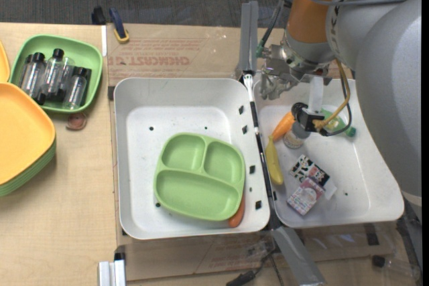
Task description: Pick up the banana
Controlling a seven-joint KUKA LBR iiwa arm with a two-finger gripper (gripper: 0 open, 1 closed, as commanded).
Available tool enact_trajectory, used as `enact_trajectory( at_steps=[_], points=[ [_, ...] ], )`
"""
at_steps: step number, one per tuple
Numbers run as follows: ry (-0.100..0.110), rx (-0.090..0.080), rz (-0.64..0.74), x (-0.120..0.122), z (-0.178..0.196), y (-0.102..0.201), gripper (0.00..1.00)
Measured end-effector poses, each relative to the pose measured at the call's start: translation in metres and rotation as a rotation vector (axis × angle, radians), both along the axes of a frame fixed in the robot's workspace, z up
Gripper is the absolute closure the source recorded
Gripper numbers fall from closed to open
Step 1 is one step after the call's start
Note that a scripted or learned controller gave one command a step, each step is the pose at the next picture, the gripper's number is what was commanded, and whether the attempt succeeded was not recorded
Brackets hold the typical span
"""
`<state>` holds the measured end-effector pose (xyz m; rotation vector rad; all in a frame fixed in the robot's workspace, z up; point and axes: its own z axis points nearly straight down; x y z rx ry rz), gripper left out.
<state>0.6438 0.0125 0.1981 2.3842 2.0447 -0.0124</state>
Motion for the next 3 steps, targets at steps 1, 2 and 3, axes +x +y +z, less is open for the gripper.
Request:
enact_trajectory(
  at_steps=[1, 2, 3],
  points=[
    [-0.004, 0.001, -0.476, 0.014, -0.008, -0.021, 1.00],
    [0.000, -0.003, -0.473, 0.014, 0.000, -0.021, 1.00],
    [0.004, -0.006, -0.470, 0.014, 0.007, -0.021, 1.00]
  ],
)
